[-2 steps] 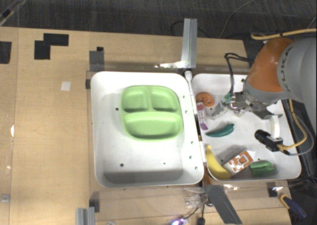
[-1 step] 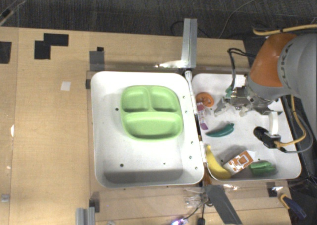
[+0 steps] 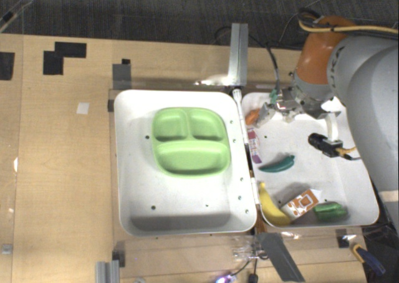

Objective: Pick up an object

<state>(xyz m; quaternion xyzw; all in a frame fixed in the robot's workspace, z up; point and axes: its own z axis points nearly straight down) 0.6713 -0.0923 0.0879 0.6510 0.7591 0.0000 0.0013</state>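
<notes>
On the bench (image 3: 56,169) sit two white bins: the left bin (image 3: 134,207) holds one green divided plate (image 3: 190,140), while the right bin (image 3: 358,204) holds one banana (image 3: 271,206), one dark green pepper (image 3: 278,164), one green block (image 3: 330,211) and one small orange-and-white carton (image 3: 302,203), with the claw (image 3: 280,106) at its far left corner.

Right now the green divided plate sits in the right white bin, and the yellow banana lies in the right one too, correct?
Not quite. The camera view shows the green divided plate in the left white bin. The yellow banana does lie in the right white bin.
</notes>
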